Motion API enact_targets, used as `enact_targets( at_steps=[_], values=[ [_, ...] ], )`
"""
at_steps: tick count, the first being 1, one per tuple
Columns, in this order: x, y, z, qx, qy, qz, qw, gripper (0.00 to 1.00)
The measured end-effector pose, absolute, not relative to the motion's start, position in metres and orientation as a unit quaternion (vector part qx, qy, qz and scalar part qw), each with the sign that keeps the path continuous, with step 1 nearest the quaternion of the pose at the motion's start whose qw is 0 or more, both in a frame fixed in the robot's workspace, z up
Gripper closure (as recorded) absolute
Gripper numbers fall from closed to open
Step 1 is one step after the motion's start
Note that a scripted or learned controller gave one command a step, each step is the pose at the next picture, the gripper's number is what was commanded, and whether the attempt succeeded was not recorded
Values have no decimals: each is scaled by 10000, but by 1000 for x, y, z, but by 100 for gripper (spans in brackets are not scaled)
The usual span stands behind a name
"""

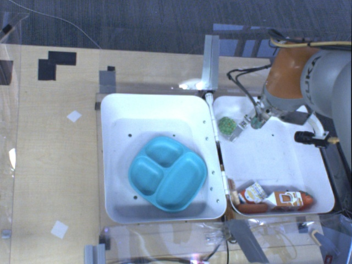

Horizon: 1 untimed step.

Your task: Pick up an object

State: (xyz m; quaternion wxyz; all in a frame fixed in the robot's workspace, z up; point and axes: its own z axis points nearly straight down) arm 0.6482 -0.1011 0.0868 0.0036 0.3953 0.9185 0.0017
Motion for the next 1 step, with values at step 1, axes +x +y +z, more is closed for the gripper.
enact_targets(
  at_steps=[1],
  values=[
    [645,-48,206,3976,9176,12,21,0]
  ],
)
